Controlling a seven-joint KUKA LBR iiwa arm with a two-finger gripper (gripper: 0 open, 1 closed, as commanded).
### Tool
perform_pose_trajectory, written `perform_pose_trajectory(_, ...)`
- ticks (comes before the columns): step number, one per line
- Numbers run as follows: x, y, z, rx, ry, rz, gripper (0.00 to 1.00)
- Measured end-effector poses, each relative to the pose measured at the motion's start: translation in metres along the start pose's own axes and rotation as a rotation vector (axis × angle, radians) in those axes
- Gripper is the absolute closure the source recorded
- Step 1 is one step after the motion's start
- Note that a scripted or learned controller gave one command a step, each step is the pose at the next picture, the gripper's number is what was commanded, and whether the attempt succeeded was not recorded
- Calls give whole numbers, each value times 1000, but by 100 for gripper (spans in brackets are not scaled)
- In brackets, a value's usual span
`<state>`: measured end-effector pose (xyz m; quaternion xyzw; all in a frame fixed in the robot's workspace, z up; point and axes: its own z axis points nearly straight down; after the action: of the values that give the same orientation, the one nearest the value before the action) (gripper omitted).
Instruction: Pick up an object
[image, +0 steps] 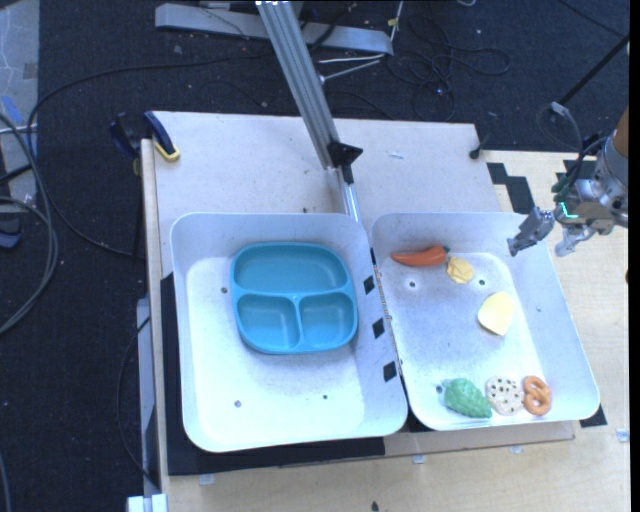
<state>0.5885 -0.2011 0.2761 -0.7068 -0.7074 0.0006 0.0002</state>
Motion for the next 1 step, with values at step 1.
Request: perform_pose_trajectory(1,0,0,-1,-1,0,0,0)
